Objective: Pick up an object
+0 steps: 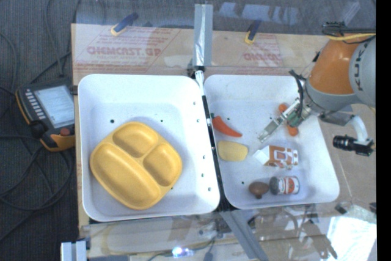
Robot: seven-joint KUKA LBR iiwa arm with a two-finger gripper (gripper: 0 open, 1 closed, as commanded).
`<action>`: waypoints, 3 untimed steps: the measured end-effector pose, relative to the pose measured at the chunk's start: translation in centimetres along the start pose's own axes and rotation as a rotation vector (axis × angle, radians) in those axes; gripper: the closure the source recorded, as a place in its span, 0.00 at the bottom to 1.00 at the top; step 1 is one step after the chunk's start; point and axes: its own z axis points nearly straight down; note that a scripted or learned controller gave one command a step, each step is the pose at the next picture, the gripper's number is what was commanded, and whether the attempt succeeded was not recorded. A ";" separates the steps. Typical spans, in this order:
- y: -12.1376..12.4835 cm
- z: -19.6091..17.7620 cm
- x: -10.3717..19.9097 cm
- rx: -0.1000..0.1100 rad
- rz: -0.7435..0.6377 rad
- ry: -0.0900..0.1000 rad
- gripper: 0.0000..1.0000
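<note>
Left bin (91, 101) holds a yellow tray (135, 163). Right bin (244, 91): carrot (226, 126), yellow piece (233, 151), carton (281, 156), can (285, 185). Gripper (269, 130) hovers above the carton; grip state unreadable. Looks like the approach step; next is descending onto one item. Cables on the floor around the bench.

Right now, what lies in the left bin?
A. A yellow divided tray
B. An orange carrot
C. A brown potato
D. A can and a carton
A: the yellow divided tray is in the left bin, while the carrot, carton and can are in the right bin.
</note>
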 end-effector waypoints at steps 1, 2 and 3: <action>3.4 0.2 -2.5 -0.001 0.197 0.027 0.00; 5.6 0.2 -4.6 0.028 0.093 0.040 0.00; 2.7 0.1 -2.7 -0.020 0.195 -0.003 0.00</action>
